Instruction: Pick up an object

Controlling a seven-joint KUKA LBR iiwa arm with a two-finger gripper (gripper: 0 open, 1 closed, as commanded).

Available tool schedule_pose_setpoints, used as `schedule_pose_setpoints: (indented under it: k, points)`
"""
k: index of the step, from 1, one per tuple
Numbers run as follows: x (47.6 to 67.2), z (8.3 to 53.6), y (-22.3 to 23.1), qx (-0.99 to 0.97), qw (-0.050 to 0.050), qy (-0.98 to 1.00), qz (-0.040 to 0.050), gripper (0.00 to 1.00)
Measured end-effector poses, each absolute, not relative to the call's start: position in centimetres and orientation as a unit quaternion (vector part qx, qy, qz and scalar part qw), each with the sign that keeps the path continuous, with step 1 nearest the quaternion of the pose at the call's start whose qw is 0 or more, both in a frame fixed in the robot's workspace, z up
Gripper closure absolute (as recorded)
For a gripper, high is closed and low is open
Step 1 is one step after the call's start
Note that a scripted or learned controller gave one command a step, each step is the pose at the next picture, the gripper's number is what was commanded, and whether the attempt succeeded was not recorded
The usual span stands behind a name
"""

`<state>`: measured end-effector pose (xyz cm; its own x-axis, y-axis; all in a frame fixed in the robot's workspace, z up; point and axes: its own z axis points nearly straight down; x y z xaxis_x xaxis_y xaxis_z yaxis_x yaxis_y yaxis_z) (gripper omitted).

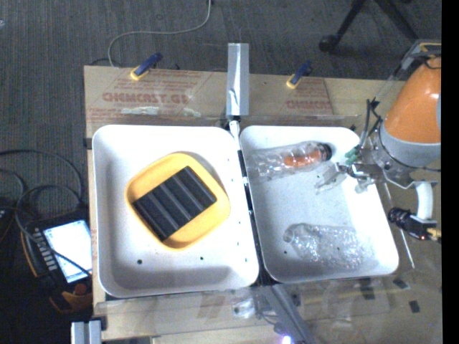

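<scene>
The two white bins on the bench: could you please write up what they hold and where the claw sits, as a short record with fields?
left bin: one yellow block with a black ribbed top, lying flat near the middle
right bin: clear plastic bottle with orange inside at the far side; crumpled clear plastic piece at the near side
claw: over the right bin's far right part, beside the bottle
claw contents: nothing seen between its fingers
arm: reaches in from the view's right

Below me lies dark grey carpet (57, 27), with a thin pale cable (159, 31) looping across it. An office chair's black wheeled base (366, 6) stands at the top right. At the left, a lit tablet (64, 246) rests among black cords.
</scene>
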<state>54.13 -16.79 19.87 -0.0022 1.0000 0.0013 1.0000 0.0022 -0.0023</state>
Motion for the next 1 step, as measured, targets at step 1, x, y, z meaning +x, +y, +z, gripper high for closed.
schedule_pose_setpoints:
  k: [1]
  points:
    - [54.44,18.62,-16.32,-0.687,0.001,-0.727,0.0012,0.0]
